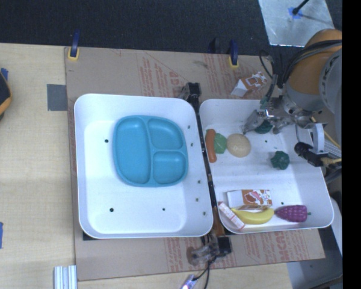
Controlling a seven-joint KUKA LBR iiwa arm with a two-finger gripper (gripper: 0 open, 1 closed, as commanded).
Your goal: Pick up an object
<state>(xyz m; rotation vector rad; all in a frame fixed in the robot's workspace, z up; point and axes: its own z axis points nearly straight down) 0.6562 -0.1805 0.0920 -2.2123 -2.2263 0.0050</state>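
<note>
Approach step, by my reading: gripper [266,120] sits low over the far part of the right bin [325,212], with nothing visibly lifted. A dark green object [263,127] lies directly under or between the gripper parts near the bin's far wall; contact or grasp cannot be told from this view. Gripper aperture: cannot tell, the metal parts blur together against the white floor.

Candidate objects in the right bin: cream ball [239,145] toward the bin's left side, with a small green piece [220,143] and an orange carrot-shaped piece [210,146] beside it along the left wall; dark green lump [280,160] near the centre-right; printed box [249,197], banana [253,216] and purple grape cluster [292,213] along the near edge. Left bin [87,161] carries a blue divided plate [150,150].

Arm [322,59] enters over the bin's far right corner, orange band above the wrist, wrist angled down and leftward toward the far wall.

Next move, judged: confirm closure on the dark green object, then a straight lift clear of the wall. Risk: proximity to the wall may crowd the grasp.
</note>
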